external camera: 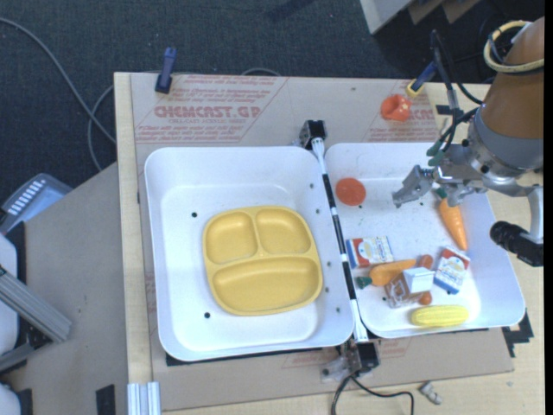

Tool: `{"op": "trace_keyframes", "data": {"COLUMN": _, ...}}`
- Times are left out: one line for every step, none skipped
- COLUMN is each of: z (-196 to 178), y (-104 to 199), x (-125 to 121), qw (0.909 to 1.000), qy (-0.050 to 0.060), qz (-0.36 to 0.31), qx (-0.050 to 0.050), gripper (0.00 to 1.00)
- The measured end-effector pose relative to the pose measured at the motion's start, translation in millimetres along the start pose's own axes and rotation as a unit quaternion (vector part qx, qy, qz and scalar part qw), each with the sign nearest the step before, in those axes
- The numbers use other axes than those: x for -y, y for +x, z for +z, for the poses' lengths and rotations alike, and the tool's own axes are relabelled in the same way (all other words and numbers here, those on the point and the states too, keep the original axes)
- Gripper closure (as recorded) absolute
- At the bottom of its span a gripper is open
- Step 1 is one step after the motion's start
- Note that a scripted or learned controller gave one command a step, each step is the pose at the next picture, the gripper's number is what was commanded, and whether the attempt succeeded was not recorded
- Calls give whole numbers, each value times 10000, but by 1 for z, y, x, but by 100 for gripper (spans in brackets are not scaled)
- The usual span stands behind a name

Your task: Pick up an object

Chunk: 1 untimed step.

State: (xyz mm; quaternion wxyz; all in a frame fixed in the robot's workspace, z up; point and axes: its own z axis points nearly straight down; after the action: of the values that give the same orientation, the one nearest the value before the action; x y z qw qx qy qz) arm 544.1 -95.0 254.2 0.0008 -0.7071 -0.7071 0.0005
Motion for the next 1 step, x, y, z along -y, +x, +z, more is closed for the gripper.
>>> {"op": "trace_keyframes", "data": {"z": 50, "y": -63, "x": -43, "qw": 10000, "qy": -17, "qz": 4, "qx": 12, "gripper": 0}}
